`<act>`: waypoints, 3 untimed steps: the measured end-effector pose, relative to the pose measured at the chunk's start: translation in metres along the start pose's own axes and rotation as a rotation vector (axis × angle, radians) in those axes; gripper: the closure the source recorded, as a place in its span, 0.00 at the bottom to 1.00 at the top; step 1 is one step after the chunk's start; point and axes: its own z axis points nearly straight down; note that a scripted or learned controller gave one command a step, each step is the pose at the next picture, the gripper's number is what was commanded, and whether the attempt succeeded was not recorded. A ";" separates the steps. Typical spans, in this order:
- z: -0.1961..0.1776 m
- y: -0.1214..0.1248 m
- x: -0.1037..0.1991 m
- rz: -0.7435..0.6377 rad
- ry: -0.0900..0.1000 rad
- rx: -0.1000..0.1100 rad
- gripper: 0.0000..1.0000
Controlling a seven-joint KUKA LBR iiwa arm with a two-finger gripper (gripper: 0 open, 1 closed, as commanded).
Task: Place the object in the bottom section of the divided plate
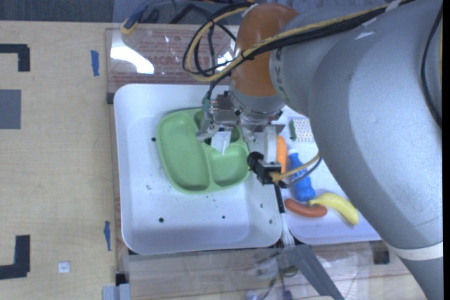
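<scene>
Though jaws' state unclear, metal gripper (pixel 219 128) over smooth green divided plate (pixel 184 154), white bin (pixel 140 214).

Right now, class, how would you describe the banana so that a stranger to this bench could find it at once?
Start at the right-hand shallow white bin, partly under the big grey arm. Along its near edge lies a curved yellow plastic banana. It touches a red sausage-shaped toy and sits below a blue bottle-like item; it alone is yellow and curved.

The wooden bench (pixel 56 172) is carrying two white bins (pixel 140 214), while black tape marks (pixel 17 56) are lying on its left.
</scene>
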 end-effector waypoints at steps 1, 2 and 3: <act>-0.009 0.000 0.001 -0.002 0.000 0.001 1.00; -0.010 0.000 0.001 -0.002 0.000 0.001 0.00; -0.020 0.000 0.001 -0.003 0.000 -0.001 1.00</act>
